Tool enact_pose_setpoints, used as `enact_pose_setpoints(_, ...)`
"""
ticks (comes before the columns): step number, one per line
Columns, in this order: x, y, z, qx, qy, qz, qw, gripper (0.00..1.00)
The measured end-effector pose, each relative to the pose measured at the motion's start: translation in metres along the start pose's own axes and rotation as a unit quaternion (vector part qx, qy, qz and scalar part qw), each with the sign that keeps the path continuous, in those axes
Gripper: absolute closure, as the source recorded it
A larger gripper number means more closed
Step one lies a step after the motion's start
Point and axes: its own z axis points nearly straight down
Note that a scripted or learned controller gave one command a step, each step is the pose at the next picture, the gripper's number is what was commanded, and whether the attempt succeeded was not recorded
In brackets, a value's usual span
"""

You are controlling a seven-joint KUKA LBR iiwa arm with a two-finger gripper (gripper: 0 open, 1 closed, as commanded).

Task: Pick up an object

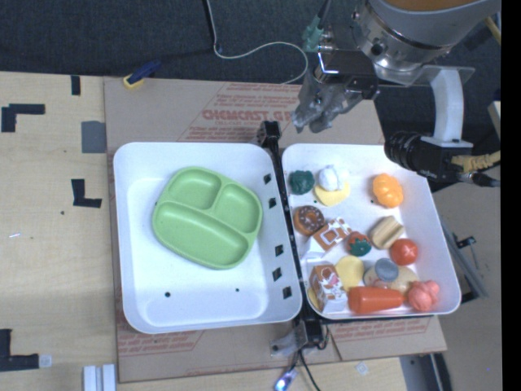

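the grey arm reaches in from upper right, its tool (316,114) hanging raised, pointing downward.

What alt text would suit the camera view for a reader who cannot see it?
The gripper hangs above the bench behind two white bins, holding nothing visible. The right bin holds a heap of toy food; the left bin holds a green divided plate.

The arm (423,6) is cut off by the top edge, and the gripper (313,114) is blurred.
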Motion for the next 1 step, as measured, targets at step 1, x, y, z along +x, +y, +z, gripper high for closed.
enact_pose_setpoints(1, 0.0441, -0.0152, 0.1347, 0.016, -0.004, -0.002, 0.9999, 1.0)
